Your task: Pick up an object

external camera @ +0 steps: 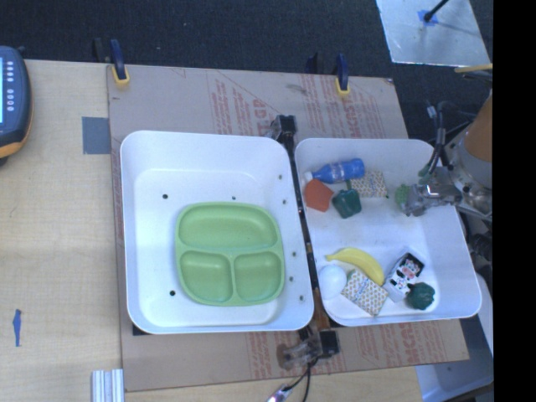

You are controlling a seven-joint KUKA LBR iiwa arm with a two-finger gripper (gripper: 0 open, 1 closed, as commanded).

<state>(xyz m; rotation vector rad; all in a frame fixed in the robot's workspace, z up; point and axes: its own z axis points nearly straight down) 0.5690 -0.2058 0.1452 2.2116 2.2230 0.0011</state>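
The right bin [444,249] holds several small items. A blue bottle [339,172] lies at the back, with an orange-red block [317,194] and a dark green piece [347,203] in front of it and a speckled packet [373,184] to their right. Toward the front lie a yellow banana [358,261], a white ball [332,280], a patterned pouch [366,293], a black-and-white toy [405,274] and a green lump [420,295]. My gripper [416,198] hangs low over the bin's right side, at its rim. A small pale green thing [403,196] sits right at its tip.
The left bin [151,224] holds a green divided plate [229,252]. A black clip [286,127] stands at the back where the two bins meet, and cabling [306,354] lies at the front. A blue and yellow device [12,99] rests at the bench's far left.
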